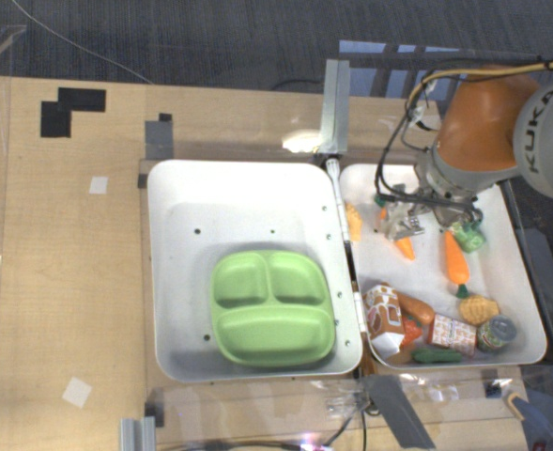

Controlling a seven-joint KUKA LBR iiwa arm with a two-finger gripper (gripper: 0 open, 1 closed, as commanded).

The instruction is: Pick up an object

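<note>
My arm (501,125) comes in from the upper right of the frame, its orange band bulging above the wrist, and bends down over the upper part of the right bin (525,280). My hand (406,224) hangs low there, pointed down toward the bin floor, with dark cables looping off the wrist to the left. Whether it is released or clenched, I cannot tell; the metal parts blur together from this angle. A small orange piece (405,247) lies right under the hand's lower edge, but I cannot make out whether it is touched or gripped.

The things to pick lie in that right bin. A carrot (456,263) with a green top lies just right of my hand, pointing down the frame. A small yellow-orange item (353,222) sits by the bin's left wall. Along the lower edge of the bin are clustered a brown-and-white carton (383,310), a sausage-like piece (417,308), a red-and-white packet (453,333), a green vegetable (436,354), a small can (498,332) and a yellow lumpy item (479,306).

The left bin (173,252) holds a green divided tray (272,306), lying flat in its lower half, well apart from my hand. The wooden bench (60,271) stretches off to the left.
</note>
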